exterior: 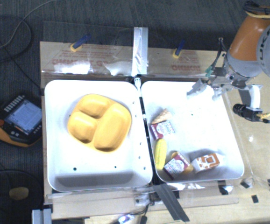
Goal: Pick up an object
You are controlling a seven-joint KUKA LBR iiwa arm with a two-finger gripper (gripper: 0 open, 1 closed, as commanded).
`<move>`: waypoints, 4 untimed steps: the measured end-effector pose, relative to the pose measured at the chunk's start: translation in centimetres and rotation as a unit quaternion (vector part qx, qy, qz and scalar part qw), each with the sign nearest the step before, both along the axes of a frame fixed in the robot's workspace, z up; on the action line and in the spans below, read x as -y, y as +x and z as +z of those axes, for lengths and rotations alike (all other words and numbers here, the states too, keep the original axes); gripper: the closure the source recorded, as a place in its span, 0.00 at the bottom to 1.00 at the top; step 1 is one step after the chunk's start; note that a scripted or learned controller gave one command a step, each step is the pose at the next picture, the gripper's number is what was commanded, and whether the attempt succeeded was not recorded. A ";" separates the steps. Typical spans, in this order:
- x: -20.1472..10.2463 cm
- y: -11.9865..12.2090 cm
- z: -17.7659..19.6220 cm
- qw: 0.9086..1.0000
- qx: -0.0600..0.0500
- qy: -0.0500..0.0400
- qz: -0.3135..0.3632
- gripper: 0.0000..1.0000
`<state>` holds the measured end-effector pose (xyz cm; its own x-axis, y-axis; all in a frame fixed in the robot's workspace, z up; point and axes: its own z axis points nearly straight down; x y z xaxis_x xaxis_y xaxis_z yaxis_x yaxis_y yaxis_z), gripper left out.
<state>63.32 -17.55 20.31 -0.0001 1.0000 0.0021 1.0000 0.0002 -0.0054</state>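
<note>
My gripper (206, 90) hovers over the far right corner of the right bin (205, 125), open, with nothing between its fingers. The small items lie nearer the front of that bin: a purple and white packet (163, 125), a yellow banana-shaped piece (160, 153), a small red and white carton (176, 165) and an orange and white carton (206, 162). A large yellow lumpy object (99, 122) fills the middle of the left bin (60, 167).
The grey arm with its orange band (247, 36) comes in from the upper right. A divider rail (143, 125) runs between the bins. Clips (80, 42) hold a plastic sheet behind the bins. A teach pendant (18, 120) lies on the floor at left.
</note>
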 end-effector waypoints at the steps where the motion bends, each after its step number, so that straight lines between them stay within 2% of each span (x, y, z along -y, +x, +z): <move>1: 0.9 0.6 -7.5 0.992 0.000 -0.001 0.128 0.00; 2: 0.8 2.9 -11.4 0.985 0.001 -0.002 0.173 0.00; 3: 0.8 3.1 -10.6 0.985 0.002 -0.003 0.173 1.00; 4: 0.8 3.1 -10.6 0.985 0.002 -0.003 0.173 0.00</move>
<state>66.37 -18.38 9.74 -0.3409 0.9401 -0.0035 0.9401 0.3409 -0.0029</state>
